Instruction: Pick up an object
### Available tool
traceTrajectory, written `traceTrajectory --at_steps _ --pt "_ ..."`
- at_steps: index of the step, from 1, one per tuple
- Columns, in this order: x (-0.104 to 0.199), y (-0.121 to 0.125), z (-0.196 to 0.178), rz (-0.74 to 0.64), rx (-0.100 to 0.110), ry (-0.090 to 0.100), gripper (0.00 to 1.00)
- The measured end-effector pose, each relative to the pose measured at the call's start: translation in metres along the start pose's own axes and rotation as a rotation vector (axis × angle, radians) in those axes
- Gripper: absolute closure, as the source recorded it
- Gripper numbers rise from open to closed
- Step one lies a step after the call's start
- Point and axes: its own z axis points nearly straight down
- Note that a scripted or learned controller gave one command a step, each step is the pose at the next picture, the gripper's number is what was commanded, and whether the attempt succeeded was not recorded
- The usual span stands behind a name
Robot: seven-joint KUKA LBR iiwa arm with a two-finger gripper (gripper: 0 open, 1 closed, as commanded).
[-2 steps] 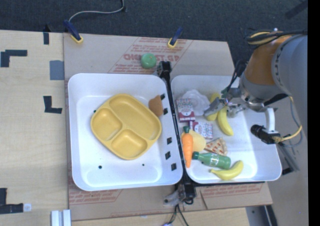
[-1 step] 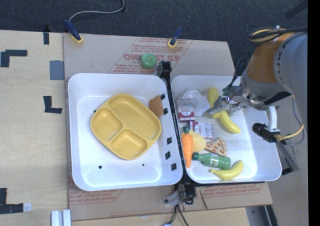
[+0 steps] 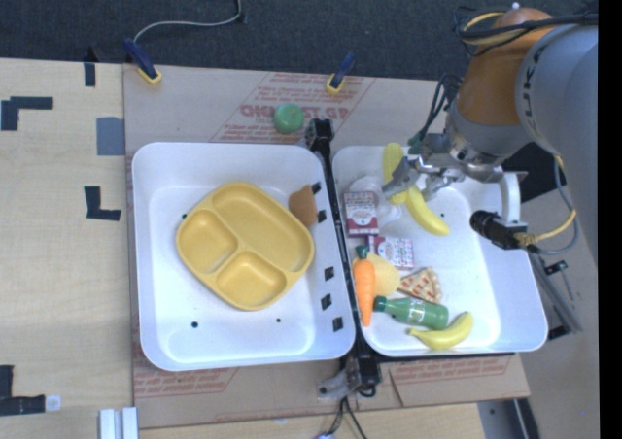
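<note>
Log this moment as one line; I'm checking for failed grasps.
end effector: over right bin, at banana | grasp: unconfirmed | left bin: yellow tray

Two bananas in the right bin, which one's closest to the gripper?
The upper banana, lying right under the gripper near the bin's far end. The other banana lies at the near edge, beside the green bottle.

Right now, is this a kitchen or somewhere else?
Probably a robot test bench, not a kitchen: a robot arm reaches over two white bins clamped onto cardboard, with toy-like food such as a carrot.
</note>
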Motion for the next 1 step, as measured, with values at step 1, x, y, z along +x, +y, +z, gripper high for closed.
traceTrajectory --at_steps 1 --pt "0.1022 0.0531 -0.0224 0.000 0.001 0.001 1.00"
